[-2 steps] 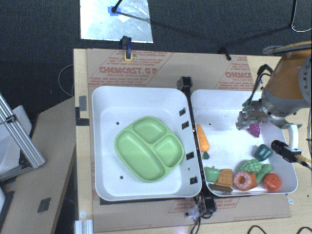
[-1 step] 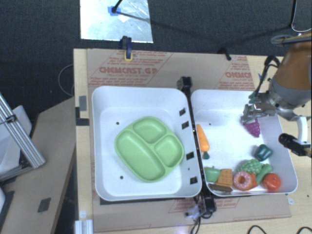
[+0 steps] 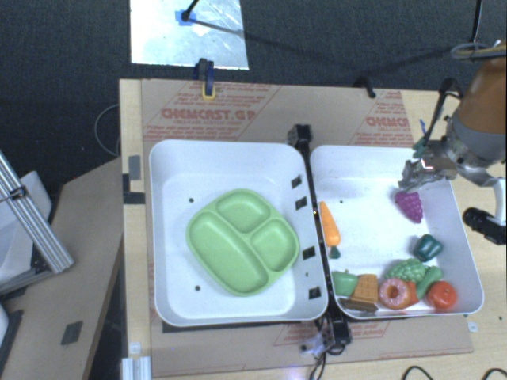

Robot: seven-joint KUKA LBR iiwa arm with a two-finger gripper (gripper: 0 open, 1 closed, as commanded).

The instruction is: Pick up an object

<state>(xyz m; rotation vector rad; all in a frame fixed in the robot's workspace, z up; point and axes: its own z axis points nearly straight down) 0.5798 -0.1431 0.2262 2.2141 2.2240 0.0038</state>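
Cardboard covers the bench [image 3: 238, 109] under two white bins, dark floor beyond. Left bin [image 3: 170, 172] holds a green plate [image 3: 242, 241]. Over the right bin [image 3: 356, 172], the gripper [image 3: 417, 174] hangs just above the purple grapes [image 3: 409, 205], which lie below its tips on the bin floor; finger spread: cannot tell.

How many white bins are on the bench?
2. The left bin holds a green plate; the right bin holds toy food, with the gripper over purple grapes.
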